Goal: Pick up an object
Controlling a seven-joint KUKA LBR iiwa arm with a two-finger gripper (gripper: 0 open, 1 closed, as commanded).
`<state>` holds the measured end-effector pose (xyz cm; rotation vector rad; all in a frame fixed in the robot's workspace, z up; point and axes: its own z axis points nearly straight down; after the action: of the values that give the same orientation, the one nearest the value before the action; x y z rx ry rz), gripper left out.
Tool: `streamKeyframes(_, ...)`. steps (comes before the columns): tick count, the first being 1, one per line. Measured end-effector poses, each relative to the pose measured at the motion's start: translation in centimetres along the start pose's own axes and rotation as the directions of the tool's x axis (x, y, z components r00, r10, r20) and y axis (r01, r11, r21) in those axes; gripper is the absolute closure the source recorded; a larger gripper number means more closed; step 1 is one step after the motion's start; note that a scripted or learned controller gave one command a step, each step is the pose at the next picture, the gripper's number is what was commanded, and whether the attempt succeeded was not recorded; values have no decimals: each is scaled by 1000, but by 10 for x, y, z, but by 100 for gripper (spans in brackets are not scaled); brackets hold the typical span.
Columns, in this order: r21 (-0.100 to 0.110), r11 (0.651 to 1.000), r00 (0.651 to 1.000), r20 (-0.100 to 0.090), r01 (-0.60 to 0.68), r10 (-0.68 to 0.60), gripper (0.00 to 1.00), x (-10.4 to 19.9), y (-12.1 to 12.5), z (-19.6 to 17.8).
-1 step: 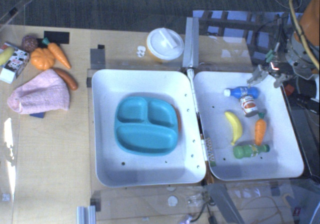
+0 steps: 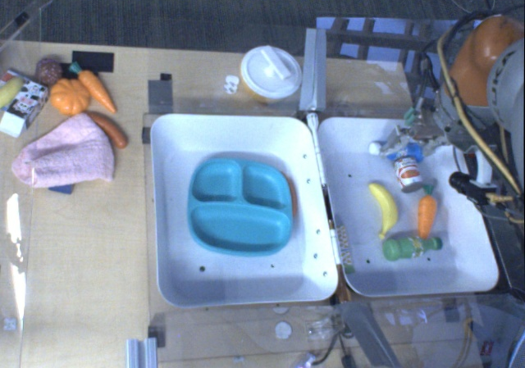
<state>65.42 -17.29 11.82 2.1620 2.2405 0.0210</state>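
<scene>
Gripper (image 2: 408, 142), finger state indiscernible, over small bottle (image 2: 408, 172) near right bin's (image 2: 476, 276) far edge; banana (image 2: 383, 206) and carrot (image 2: 426, 215) toward centre

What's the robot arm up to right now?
Pincer down in the right bin, right over a small bottle; grip unclear. Banana, carrot, green toy lie apart, not blocking.

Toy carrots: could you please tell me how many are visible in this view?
2. One toy carrot lies in the right bin, beside the banana. Another lies on the bench at far left, beside the small pumpkin.
</scene>
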Motion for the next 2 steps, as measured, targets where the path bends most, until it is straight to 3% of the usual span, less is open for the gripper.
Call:
streamKeyframes(1, 22, 999, 1000, -9, 25, -24, 0, 2, -45, 29)
streamKeyframes(2, 13, 1000, 1000, -7, 27, -26, 100, 3, -41, 16)
